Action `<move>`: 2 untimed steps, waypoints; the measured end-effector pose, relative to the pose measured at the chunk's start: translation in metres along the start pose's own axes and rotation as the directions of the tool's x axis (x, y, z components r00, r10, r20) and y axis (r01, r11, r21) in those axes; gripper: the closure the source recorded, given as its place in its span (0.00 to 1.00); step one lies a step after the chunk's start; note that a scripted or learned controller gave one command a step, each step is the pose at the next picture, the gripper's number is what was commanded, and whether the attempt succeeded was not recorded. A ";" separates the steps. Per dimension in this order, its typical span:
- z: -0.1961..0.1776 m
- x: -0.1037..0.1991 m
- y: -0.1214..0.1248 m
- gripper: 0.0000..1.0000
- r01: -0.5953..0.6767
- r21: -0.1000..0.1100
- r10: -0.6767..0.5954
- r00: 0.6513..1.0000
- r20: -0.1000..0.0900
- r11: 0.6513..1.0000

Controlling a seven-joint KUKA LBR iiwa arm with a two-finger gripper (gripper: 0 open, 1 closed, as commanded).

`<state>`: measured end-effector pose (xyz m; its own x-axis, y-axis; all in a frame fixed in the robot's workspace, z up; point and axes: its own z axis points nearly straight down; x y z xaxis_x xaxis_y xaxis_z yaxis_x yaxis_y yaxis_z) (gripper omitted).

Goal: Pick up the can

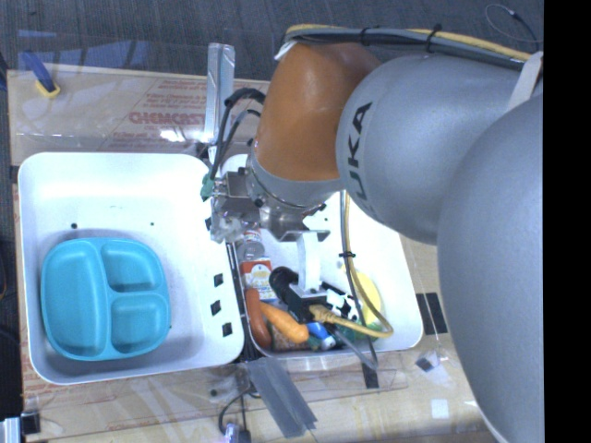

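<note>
Reference: I place everything from the blue divided tray [104, 295], which lies flat in the near left part of the left bin [111, 169].
Right bin [407, 329]: this sits to the right of the blue tray, across the two walls that meet in the middle. The arm hides most of its floor from me.
Can [258, 279]: I take the cylinder with the red-and-white label for the can. It is right of the blue tray, about level with the tray's middle in my view. It lies on its side along the right bin's left wall, with its pale end pointing to the far side.
Gripper [242, 232]: it is right of the blue tray and farther back, low over the middle walls, right at the can's far end. From this feed I cannot tell whether it is open or closed, or whether it touches the can.
Arm [434, 155]: it is well to the right of the blue tray and above it, with the orange band [309, 109] just over the wrist.
Orange thing [277, 323]: it is carrot-shaped and lies right of the blue tray's near edge, against the can's near end.
Small blue thing [323, 341]: it is farther right of the blue tray than the orange thing, just beside it near the right bin's front wall. It is too small for me to identify.
</note>
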<state>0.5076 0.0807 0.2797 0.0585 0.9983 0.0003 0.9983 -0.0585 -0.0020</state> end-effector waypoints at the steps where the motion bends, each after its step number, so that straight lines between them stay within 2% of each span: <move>1: -0.023 -0.005 -0.031 1.00 0.652 0.001 -0.652 0.758 0.001 0.758; 2: -0.032 0.030 -0.003 1.00 0.252 -0.001 -0.252 0.968 0.002 0.968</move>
<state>0.5065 0.1106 0.3115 -0.1947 0.9809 -0.0009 0.9809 0.1947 -0.0011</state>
